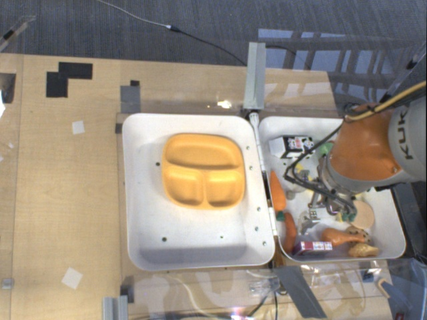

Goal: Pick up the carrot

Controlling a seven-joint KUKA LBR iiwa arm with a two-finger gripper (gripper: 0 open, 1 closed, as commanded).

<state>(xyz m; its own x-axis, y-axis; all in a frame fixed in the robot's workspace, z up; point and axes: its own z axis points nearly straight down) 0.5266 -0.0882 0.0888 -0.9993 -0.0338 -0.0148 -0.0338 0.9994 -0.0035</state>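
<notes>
The carrot (277, 191) is a slim orange piece lying lengthwise against the left wall of the right bin (399, 235). A shorter orange piece (290, 228) lies just below it, nearer the front. The arm's orange band hangs over the middle of that bin. My gripper (312, 217) points down to the right of the carrot, a short gap away, close to the shorter orange piece. Nothing can be made out between its tips from this angle.
A yellow divided plate (203, 170) sits in the left bin (143, 245). The right bin also holds a dark red packet (313, 247), a brown drumstick-shaped toy (345, 235), a tan bread-like piece (364, 250) and a black-and-white box (297, 143). Cables hang beside the wrist.
</notes>
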